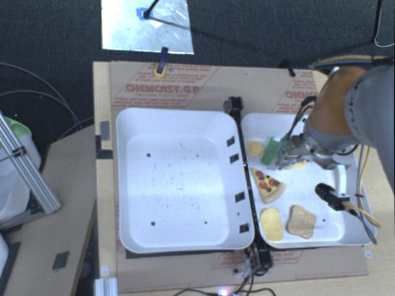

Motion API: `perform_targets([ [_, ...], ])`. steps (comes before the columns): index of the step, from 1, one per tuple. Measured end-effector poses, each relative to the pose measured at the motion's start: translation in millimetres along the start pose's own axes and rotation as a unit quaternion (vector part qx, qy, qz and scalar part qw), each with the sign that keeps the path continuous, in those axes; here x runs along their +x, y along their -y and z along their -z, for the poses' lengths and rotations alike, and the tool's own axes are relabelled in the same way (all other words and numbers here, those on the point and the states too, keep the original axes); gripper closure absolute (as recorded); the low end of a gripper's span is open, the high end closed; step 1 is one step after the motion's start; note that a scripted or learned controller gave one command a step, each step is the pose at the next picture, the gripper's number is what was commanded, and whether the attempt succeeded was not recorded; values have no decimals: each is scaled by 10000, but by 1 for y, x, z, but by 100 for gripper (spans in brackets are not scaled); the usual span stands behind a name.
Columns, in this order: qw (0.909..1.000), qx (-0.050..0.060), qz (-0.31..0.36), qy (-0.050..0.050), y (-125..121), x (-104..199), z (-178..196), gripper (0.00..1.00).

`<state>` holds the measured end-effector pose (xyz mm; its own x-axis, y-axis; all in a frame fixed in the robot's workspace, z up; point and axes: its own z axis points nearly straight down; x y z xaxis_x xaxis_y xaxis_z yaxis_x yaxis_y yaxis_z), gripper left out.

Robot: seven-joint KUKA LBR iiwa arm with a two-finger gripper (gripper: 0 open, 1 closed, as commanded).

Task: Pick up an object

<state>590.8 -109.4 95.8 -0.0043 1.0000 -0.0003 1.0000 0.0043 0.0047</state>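
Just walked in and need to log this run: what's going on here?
A grey arm with an orange band reaches from the right into the right bin. Its gripper is low beside a green block; whether it grips anything can't be told. A pizza slice, a toast piece and two yellow items lie in that bin. The left bin sits alongside.

— Count in my reach?
— Two white bins. One pizza slice, one toast piece, one green block, three yellow pieces.
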Motion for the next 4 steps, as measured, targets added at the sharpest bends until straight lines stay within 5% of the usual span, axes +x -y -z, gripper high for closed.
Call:
perform_targets([
  [1, 10000, 29, 0, -10, 34, 28, 9, 100],
  [2, 10000, -22, 22, -10, 45, 70, 94, 100],
  [3, 10000, 19, 32, -17, 54, 130, 89, 100],
  [4, 10000, -55, 6, -15, 100, 128, 222, 100],
])
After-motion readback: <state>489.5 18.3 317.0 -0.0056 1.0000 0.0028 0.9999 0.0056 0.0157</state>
